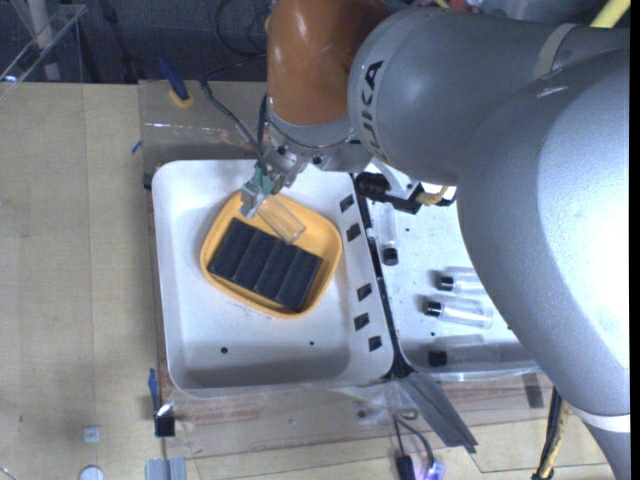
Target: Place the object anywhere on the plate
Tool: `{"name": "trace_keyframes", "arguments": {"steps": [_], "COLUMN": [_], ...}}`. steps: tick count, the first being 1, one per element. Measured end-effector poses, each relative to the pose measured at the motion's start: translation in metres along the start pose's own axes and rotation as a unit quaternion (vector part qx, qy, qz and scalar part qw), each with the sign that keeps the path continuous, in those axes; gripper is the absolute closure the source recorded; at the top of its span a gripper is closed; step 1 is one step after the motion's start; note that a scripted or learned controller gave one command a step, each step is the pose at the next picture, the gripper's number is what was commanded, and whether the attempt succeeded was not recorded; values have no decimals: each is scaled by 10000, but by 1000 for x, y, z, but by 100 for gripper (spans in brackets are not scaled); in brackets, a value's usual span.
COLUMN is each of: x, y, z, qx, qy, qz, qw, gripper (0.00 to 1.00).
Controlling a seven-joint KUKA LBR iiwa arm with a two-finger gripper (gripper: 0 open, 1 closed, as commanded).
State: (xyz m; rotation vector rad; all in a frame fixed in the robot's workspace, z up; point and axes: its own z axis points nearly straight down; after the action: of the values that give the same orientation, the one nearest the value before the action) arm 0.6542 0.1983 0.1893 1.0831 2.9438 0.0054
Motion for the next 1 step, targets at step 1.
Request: {"name": "trace_keyframes", "arguments": {"steps": [1], "x": [7], "y": [13], "z": [1], "qx": [-5], "qy": [1], "qz": [-973], "qw": [9953], "gripper": [100]}}
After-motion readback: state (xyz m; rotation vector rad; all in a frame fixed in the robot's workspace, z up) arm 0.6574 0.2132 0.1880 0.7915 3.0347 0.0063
